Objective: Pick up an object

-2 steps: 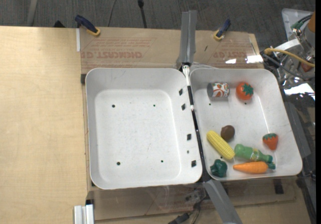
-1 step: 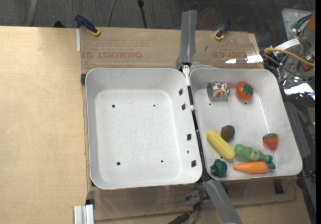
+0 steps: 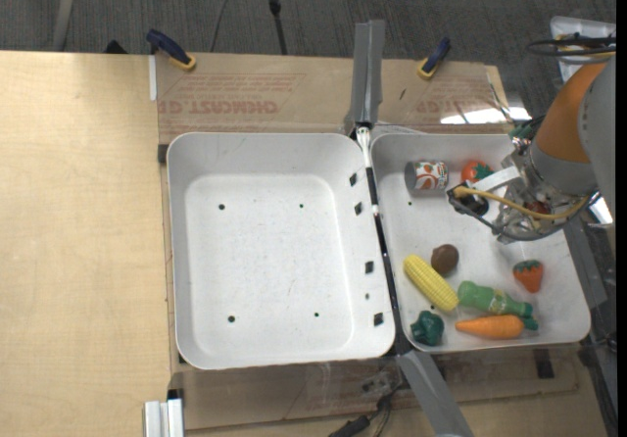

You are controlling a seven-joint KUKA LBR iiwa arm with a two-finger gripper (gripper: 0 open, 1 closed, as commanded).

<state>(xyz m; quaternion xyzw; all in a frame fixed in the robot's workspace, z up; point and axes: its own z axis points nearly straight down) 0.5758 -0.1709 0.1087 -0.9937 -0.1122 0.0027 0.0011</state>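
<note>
The right white bin (image 3: pixel 578 322) holds several toys. A small red-and-white can (image 3: pixel 426 175) lies on its side near the back, with a small orange and green piece (image 3: pixel 475 170) just right of it. Nearer the front are a brown ball-like item (image 3: pixel 445 257), a yellow corn cob (image 3: pixel 431 283), a green bottle (image 3: pixel 493 299), an orange carrot (image 3: pixel 489 327), a dark green broccoli-like piece (image 3: pixel 427 328) and a red strawberry (image 3: pixel 529 274). My gripper (image 3: pixel 503 218) hangs over the bin's right middle, above bare floor between the can and the strawberry, partly wrapped by a yellow cable.
The left white bin (image 3: pixel 265 249) sits beside the right one, a hinged divider (image 3: pixel 372 219) between them. Behind the bins lies cardboard (image 3: pixel 255 97) held by two blue-and-yellow clamps (image 3: pixel 171 50). A wooden bench top (image 3: pixel 78 229) stretches left.
</note>
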